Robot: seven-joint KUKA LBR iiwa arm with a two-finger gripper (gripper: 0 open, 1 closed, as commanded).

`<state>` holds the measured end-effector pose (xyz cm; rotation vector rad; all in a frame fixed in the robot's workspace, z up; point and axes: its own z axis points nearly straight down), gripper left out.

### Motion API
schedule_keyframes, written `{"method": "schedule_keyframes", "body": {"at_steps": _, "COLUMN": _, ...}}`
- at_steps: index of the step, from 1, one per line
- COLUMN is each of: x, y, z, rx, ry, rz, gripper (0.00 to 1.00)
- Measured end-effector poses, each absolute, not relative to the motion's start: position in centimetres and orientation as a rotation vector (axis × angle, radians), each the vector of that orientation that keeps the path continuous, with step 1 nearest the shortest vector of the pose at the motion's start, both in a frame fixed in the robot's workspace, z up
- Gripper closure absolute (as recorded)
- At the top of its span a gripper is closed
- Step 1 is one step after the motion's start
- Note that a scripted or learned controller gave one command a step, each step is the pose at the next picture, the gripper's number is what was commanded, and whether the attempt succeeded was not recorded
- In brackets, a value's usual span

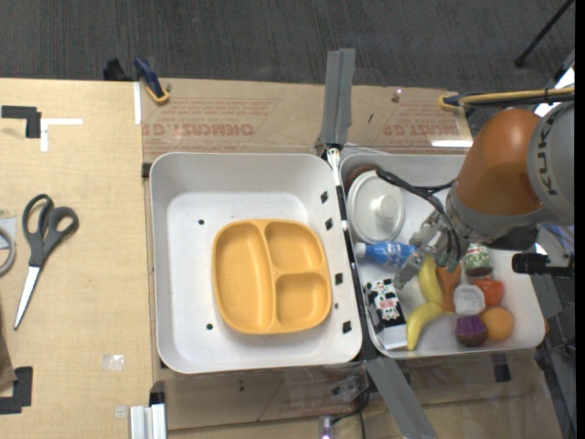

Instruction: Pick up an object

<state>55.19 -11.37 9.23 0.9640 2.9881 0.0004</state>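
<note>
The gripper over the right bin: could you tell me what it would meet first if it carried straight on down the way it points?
Most likely the banana, which lies just below and left of the gripper; the blue bottle is close beside it. Depth is unclear from this slanted view.

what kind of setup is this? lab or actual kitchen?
Most likely a robotics lab bench, not a kitchen: two white bins sit on cardboard, toy food like a banana fills the right one, and scissors lie on the plywood bench.
</note>
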Motion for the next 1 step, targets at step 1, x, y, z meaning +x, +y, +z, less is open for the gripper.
{"method": "schedule_keyframes", "body": {"at_steps": 1, "x": 55.25, "y": -11.33, "z": 10.14, "rx": 0.96, "ry": 2.989, "rz": 0.001, "gripper": 1.0}}
